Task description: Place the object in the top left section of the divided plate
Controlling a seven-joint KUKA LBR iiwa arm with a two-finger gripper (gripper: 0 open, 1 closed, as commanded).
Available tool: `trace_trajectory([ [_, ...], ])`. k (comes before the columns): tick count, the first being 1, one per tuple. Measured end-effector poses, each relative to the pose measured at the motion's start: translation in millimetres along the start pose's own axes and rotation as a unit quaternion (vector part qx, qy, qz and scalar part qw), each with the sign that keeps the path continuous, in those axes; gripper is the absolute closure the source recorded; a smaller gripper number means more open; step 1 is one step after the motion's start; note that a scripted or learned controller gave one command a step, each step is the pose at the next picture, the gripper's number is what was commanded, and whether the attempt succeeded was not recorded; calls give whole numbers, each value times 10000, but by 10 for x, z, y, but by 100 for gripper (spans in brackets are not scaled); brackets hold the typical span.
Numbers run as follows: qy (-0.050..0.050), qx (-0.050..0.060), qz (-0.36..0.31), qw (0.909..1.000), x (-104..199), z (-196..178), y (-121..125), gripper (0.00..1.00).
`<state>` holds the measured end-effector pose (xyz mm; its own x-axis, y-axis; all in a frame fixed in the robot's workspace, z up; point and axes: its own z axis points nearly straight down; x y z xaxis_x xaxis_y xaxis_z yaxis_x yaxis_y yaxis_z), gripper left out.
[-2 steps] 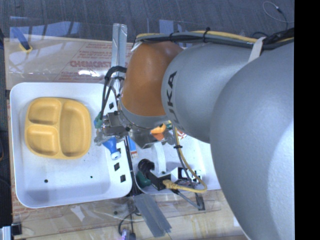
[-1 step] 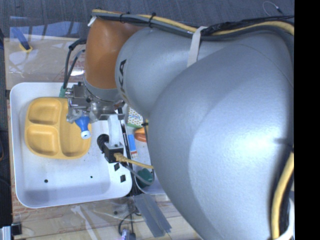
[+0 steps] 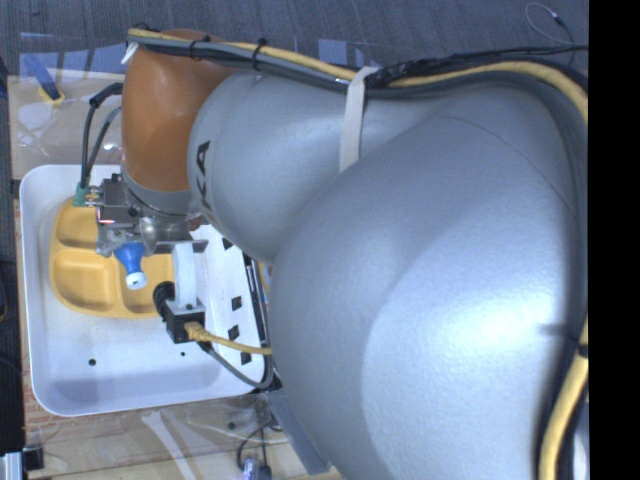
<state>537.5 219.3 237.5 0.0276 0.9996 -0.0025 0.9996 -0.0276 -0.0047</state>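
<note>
Plate [image 3: 85,273] — yellow, divided — lay in the left white bin [image 3: 60,368], with the end effector [image 3: 125,238] hanging over its sections, likely lined up for placement. A small blue object [image 3: 131,263] showed beneath it; whether it was gripped, I could not tell.

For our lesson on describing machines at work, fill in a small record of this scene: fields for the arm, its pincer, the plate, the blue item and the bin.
arm: large grey arm with an orange band, covering most of the view
pincer: over the plate; finger state cannot be told
plate: yellow divided plate lying in the left part of the bin
blue item: small blue object at the pincer, above the plate; whether gripped is unclear
bin: shallow white bin
</note>
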Motion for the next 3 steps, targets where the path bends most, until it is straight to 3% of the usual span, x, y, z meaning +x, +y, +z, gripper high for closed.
trace_trajectory([
  [1,0,3,-1,10000,-1,-1,0,0],
  [2,-12,21,-54,10000,17,-89,-9,100],
  [3,0,6,-1917,9815,-23,296,-546,100],
])
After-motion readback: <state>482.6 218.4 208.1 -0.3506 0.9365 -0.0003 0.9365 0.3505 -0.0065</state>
